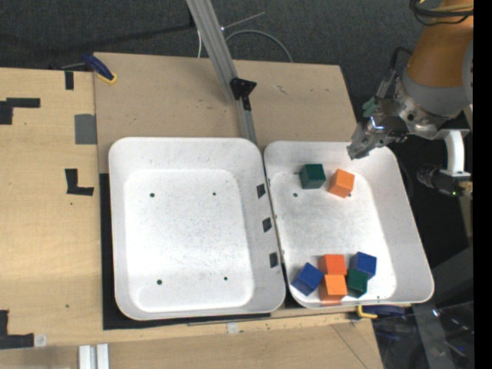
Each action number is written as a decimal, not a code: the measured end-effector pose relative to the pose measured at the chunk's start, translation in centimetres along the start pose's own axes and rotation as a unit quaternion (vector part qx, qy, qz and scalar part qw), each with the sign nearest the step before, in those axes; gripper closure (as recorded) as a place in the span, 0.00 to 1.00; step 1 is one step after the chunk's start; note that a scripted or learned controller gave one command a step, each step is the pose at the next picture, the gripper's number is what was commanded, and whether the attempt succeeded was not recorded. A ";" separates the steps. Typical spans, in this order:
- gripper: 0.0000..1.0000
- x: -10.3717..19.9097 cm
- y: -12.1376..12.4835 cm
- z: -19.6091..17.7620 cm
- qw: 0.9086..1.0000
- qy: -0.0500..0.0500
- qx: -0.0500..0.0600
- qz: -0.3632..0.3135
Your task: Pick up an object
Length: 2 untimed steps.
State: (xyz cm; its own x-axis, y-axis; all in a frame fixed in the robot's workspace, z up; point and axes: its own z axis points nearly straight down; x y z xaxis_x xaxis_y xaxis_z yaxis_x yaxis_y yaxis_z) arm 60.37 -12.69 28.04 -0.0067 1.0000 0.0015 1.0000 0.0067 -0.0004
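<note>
A: Seven blocks lie in the right bin (400, 206), yes?

B: Yes. A green block (312, 175) and an orange block (341, 183) sit near the far edge, just beside each other. The other five are in a tight cluster at the near edge: a blue block (307, 277), two orange ones (334, 264) (334, 285), a second green one (357, 282) and a second blue one (365, 264).

A: And the left bin (184, 152)?

B: It stands on the tabletop (46, 206), touching the right bin along one side.

A: Where is the gripper (360, 149)?

B: It hangs at the far right corner of the right bin, over the rim, tilted down toward the left. The upper orange block is near it but apart from it.

A: Do the fingers hold something?

B: I see nothing between them. Their tips look close together, but how far open they are I cannot tell; they are too small and dark.
</note>
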 end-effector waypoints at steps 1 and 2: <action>1.00 6.0 0.7 1.2 1.000 0.000 0.001 0.000; 1.00 12.1 2.7 2.3 1.000 0.000 0.001 0.000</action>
State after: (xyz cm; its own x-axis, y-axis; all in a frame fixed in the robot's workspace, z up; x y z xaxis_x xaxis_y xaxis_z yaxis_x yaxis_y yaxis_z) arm 62.96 -0.62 25.72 -0.0075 1.0000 0.0016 1.0000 0.0075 -0.0016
